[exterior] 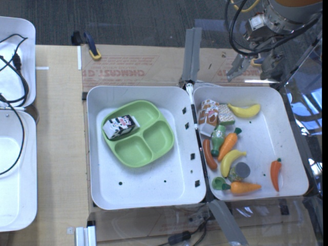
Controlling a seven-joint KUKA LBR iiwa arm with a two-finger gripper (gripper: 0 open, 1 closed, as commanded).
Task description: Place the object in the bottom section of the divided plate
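2 white bins sit side by side on the bench. The left bin [102,186] has 1 green plate [138,133] w/ 3 parts: 1 part on the upper left, 1 on the right, 1 at the bottom. 1 small carton [120,126] lies in the upper left part. It is white w/ black cow spots, boxy, lying on its side and a bit tilted. The bottom part and right part of the plate show bare green.

The right bin [284,137] has lots of play food:
- 2 bananas: 1 [245,110] near the top, 1 [231,160] in the middle.
- 4 carrots: 1 [229,143] by the middle banana, 1 [209,154] redder one along the left wall, 1 [245,187] at the bottom, 1 [275,173] alone on the right.
- 1 green bottle [217,140] next to the red carrot.
- 1 brown and white box [208,113] at the top left, w/ a small tan and green block [226,115] touching it.
- 1 grey round thing [240,170] under the middle banana.
- 1 small green thing [219,183] at the bottom left, too small to tell what.

The gripper [251,66] hangs above the top edge of the right bin, far from the carton. Its 2 fingers look spread apart, w/ nothing between them.
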